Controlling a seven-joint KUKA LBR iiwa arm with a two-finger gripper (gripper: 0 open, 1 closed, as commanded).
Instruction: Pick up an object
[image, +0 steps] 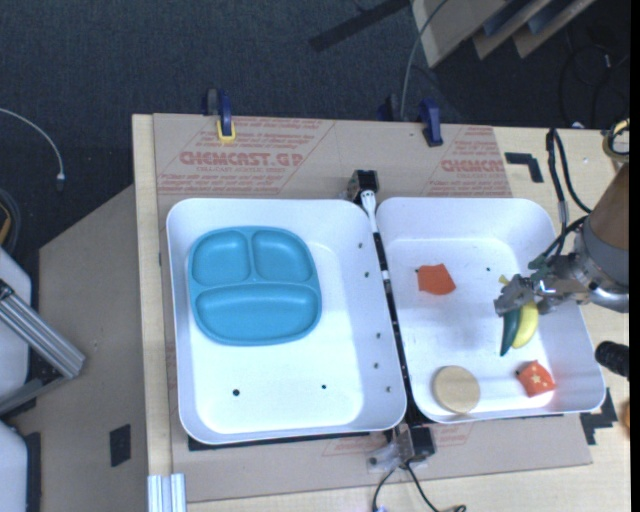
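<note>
Two shallow white bins sit side by side on the worktop (150, 300). One blue divided plate (256, 285) with three compartments lies in the left bin (280, 400). Four small things are in the right bin (470, 225): one orange block (435, 279) near the middle, one round tan disc (456, 389) at the front wall, one red-orange piece (536, 378) by the front right corner, and one yellow and green banana-shaped toy (518, 327) between them on the right side.

One grey arm (610, 240) comes in from the right, its upper part cut off by the picture's edge. The claw (522, 297) sits right over the top end of the banana-shaped toy, touching or overlapping it, but the fingers are too small and dark to read, so I cannot tell how far they are parted or whether they have hold of it.

Two blue clamps (222, 108) grip the far edge of the board. Red lettering on the board reads "CHEMCAST G.P", repeated at right, where it is partly covered by the bin.
</note>
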